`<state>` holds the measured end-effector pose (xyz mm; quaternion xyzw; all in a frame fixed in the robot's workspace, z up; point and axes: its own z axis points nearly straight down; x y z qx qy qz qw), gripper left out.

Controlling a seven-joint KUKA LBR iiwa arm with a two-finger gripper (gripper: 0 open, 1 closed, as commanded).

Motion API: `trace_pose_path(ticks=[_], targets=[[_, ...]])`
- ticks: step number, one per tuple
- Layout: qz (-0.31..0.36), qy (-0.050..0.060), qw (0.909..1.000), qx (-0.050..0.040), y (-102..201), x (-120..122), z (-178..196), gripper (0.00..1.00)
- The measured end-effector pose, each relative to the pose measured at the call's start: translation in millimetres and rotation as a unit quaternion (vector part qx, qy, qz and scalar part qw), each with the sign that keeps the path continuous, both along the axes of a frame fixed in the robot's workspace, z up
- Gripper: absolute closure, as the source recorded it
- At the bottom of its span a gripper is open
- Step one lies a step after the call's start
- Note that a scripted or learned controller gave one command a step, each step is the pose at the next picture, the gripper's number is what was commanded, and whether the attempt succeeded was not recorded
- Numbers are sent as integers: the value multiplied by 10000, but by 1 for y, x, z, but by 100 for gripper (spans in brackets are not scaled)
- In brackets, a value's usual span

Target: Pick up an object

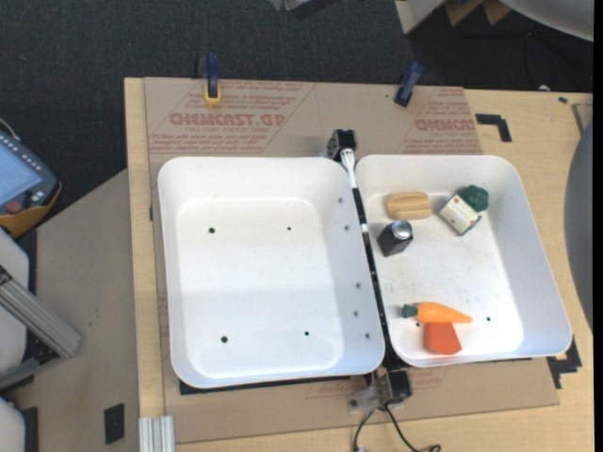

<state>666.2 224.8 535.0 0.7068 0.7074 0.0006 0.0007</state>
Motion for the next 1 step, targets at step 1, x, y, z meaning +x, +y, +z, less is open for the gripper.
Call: trace_pose_path(ticks=[1], targets=[[-3, 13, 10000, -5, 0, 0, -5, 100]])
